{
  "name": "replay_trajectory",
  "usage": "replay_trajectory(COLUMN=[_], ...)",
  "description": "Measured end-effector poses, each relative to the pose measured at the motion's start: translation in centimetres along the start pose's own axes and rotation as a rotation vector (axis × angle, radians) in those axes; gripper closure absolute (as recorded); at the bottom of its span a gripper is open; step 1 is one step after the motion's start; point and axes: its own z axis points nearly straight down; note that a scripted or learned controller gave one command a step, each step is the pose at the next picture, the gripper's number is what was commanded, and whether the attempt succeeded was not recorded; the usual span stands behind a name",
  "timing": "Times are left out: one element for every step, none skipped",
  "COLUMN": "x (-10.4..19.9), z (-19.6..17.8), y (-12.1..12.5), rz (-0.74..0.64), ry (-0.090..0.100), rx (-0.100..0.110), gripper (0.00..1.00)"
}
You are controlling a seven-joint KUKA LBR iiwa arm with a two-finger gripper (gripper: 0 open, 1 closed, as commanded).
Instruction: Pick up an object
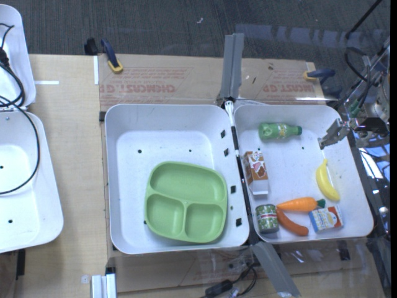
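The right bin (298,112) holds several items. A green bottle (280,130) lies on its side near the far wall. A red and white carton (256,172) lies by the left wall, and a yellow banana (327,181) by the right wall. Along the front are a green can (267,218), an orange carrot (299,205), an orange sausage-shaped piece (293,225) and a small carton (326,219). My gripper (332,135) hangs at the bin's far right corner, above and right of the banana, with nothing seen in it.
The left bin (124,166) contains a green divided plate (186,202). A grey divider post (232,67) rises between the bins at the back. Cables and arm parts (372,98) crowd the right edge. A white fixture (18,166) lies at far left.
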Motion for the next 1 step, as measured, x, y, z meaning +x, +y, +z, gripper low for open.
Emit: replay_trajectory(x=[-5.89], z=[10.8], y=[-2.54], rz=[0.048], ry=[0.001], rx=[0.0], gripper=[0.0])
